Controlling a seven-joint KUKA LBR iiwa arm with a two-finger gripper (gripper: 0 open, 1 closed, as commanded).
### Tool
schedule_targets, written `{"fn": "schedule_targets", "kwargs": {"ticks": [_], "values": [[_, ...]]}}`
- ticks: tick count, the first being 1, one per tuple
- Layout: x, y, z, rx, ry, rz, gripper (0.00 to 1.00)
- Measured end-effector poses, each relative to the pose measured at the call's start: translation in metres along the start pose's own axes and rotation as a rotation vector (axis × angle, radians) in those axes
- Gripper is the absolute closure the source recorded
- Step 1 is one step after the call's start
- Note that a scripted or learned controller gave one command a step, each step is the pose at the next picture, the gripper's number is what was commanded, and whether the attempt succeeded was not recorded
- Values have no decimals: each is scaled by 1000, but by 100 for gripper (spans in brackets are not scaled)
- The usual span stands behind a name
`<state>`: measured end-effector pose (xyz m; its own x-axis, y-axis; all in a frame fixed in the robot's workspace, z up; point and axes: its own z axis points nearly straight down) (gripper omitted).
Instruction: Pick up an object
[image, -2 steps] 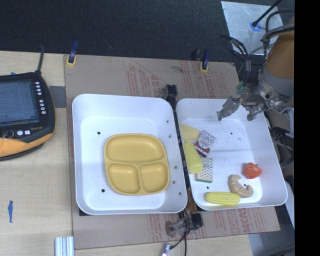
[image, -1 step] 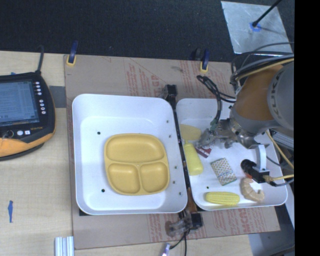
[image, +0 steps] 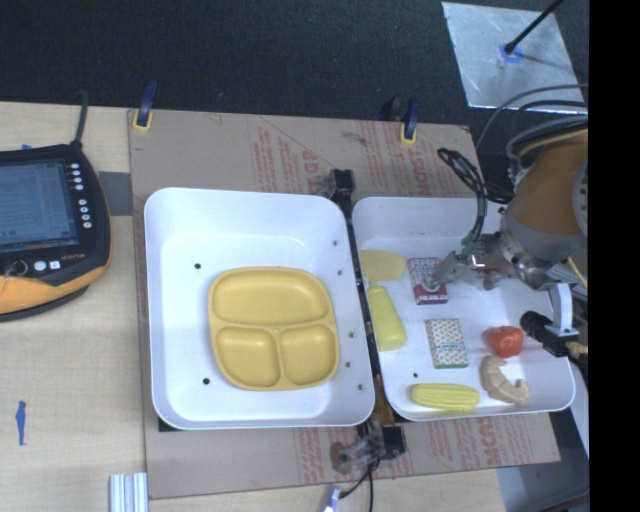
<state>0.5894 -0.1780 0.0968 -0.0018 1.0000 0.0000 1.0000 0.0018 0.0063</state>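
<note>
Low in the right bin (image: 400, 215), the pincer (image: 433, 290) stands over a small red-and-white box (image: 427, 275) near the far left corner; whether it grips cannot be told. That box's long axis runs near to far. From the right, the grey arm (image: 530, 235) bends down, with its orange band (image: 550, 185) above.

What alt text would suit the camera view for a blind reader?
The arm's pincer hangs over a small packet in the right bin, among corn, a tomato and other play food. The left bin holds a yellow tray.
</note>
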Motion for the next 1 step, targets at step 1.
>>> {"fn": "schedule_targets", "kwargs": {"ticks": [1], "values": [[-33,-63,0,0,-3,-2,0]]}}
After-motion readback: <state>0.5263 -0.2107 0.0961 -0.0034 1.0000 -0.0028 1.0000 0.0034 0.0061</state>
